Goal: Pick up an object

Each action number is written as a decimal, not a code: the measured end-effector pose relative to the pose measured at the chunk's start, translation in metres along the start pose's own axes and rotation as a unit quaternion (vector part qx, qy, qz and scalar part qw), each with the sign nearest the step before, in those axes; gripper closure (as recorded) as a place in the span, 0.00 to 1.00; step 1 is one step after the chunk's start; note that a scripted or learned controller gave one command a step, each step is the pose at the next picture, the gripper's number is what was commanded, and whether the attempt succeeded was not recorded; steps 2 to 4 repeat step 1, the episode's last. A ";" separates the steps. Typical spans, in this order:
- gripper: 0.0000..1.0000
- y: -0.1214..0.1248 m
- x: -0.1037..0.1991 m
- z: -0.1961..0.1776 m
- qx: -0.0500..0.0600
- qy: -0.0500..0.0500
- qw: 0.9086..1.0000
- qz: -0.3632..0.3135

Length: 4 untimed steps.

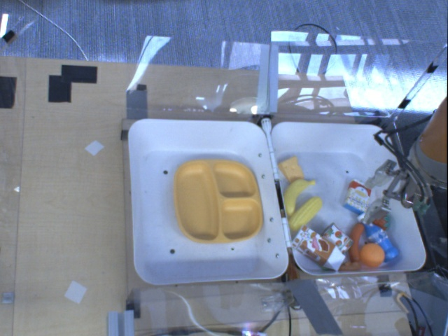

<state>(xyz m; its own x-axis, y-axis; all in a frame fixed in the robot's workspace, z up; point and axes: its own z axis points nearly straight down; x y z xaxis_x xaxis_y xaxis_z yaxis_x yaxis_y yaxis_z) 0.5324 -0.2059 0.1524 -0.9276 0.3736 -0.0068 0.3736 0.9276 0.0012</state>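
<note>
My gripper (pixel 380 193) hangs over the right side of the right bin (pixel 329 145), its fingers open and nothing between them. Just left of the fingertips lies a small white carton (pixel 357 197) with red and blue print. Below the gripper, in the bin's near right corner, an orange ball (pixel 372 255) rests against a blue object (pixel 389 247) and a red-orange piece (pixel 358 235). Two yellow bananas (pixel 302 203) lie by the bin's left wall, a tan cracker block (pixel 290 169) beyond them. A printed red and white box (pixel 323 246) sits at the near edge.
The left bin (pixel 150 187) holds a yellow divided plate (pixel 218 200) at its middle. A thin divider wall (pixel 274 180) separates the bins. Cables trail around the arm (pixel 428 152) at the right edge. Bench and black markers lie to the left.
</note>
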 end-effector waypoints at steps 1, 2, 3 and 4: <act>0.00 -0.015 0.038 0.034 0.000 0.001 0.978 0.206; 0.00 -0.015 0.038 0.034 0.000 0.001 0.978 0.206; 0.00 -0.015 0.038 0.034 0.000 0.001 0.978 0.206; 0.00 -0.015 0.038 0.034 0.000 0.001 0.978 0.206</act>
